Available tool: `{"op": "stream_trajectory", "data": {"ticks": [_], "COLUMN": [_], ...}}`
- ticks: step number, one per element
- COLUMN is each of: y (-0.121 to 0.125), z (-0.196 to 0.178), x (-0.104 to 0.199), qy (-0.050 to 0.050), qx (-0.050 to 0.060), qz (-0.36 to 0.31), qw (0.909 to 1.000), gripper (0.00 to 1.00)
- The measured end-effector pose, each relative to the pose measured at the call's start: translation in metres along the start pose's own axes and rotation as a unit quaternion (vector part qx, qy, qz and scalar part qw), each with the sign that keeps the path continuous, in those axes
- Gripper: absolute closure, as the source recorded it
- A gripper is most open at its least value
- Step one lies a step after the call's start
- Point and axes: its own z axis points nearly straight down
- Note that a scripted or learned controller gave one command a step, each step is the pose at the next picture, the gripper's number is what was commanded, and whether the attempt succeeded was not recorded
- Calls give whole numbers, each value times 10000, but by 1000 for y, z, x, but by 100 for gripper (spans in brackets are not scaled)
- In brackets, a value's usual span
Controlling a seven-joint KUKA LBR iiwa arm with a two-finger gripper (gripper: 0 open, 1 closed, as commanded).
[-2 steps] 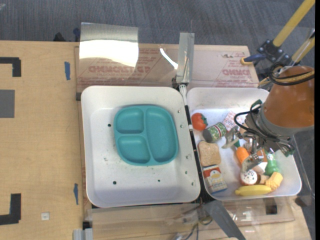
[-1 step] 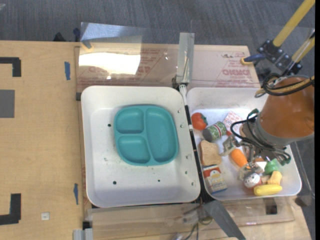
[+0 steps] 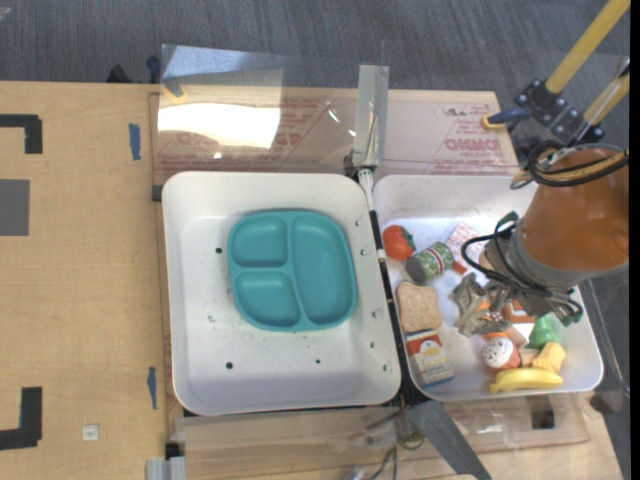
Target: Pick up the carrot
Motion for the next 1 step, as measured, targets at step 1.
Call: {"op": "stream_trajectory", "data": {"ticks": [1], "y": [39], "z": [-139], "x": [-56], "qy": [78], "qx": [-79], "qz": [-606], "qw": [9981], "gripper": [100]}}
